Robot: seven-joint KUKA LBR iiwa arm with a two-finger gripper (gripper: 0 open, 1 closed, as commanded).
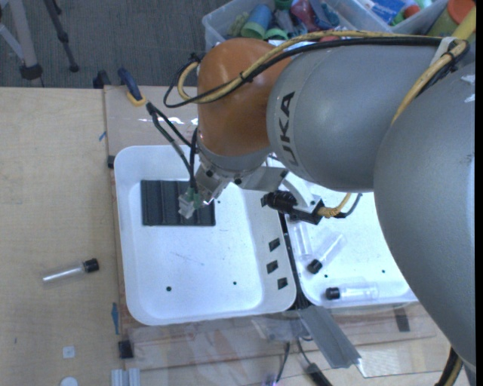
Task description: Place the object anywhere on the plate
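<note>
A dark ribbed plate (160, 203) lies flat in the left bin (189, 294), toward its far left part. My gripper (189, 203) hangs low over the plate's right edge, under the orange band of the arm. A small pale and greenish thing (186, 200) shows at the gripper's tip, too small to name. In the right bin (392, 290) lie two clear tubes with black caps, one (351, 292) near the front and one (323, 255) further back.
The arm's grey body covers most of the right bin and the back of the bench. Another capped tube (69, 271) lies on the wooden table left of the bins. A crate of coloured items (256, 19) stands behind the bins.
</note>
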